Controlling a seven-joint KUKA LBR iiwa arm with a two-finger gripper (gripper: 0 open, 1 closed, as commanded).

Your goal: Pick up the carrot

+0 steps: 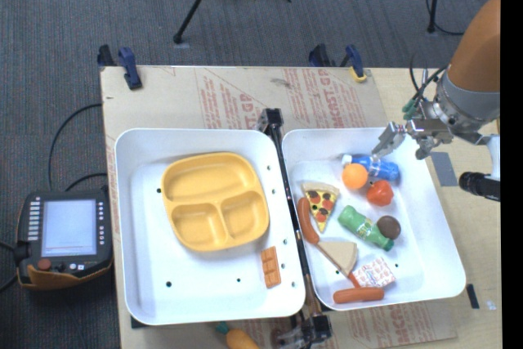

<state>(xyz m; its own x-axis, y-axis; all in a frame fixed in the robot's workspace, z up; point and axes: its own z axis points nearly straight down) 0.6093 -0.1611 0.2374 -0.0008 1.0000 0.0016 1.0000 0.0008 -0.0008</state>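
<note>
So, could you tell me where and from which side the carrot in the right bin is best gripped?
I'd take the carrot just left of its middle, coming straight down and closing across its narrow width. It lies flat, long axis left-right, near the right bin's front wall, and the white packet crowds its right end.

Grey arm with orange band enters from right; gripper angled down-left, wrist tilted.

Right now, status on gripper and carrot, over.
Gripper above right bin's far side, by orange ball. Carrot at bin's near edge, well apart from gripper. Packet close beside it.
</note>
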